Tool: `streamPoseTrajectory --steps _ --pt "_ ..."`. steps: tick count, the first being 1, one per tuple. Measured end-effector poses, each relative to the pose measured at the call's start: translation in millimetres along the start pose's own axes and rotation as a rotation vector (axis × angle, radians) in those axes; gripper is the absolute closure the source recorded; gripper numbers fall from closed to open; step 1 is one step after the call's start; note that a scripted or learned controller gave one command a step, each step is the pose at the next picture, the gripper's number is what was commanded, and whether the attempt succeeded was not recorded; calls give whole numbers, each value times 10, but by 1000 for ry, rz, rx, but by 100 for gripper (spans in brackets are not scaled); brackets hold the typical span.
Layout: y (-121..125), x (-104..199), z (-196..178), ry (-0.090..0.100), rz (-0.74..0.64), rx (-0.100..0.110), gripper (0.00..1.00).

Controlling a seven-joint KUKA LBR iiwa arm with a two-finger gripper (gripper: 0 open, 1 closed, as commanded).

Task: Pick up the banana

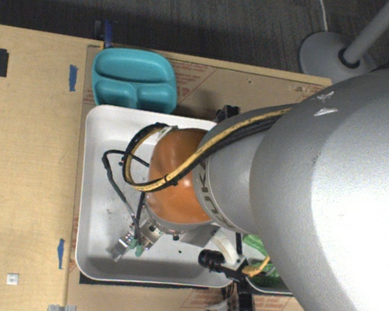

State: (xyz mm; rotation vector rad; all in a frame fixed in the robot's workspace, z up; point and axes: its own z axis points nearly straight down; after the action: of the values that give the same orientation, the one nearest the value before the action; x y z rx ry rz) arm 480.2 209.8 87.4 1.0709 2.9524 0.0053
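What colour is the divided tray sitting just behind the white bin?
Teal, a blue-green. The tray shows plainly in the camera view, above the white bin.

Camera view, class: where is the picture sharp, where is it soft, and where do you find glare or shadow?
Camera view: the cardboard bench and teal tray are sharp; the grey arm, close to the lens, looks soft and blocks much of the white bin; light is even, with mild sheen on the orange band and faint shadow under the pincer.
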Motion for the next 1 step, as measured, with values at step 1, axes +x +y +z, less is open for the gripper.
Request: streamPoseTrajectory --steps 1 --pt "52 57 -209 -2 661 2 0"
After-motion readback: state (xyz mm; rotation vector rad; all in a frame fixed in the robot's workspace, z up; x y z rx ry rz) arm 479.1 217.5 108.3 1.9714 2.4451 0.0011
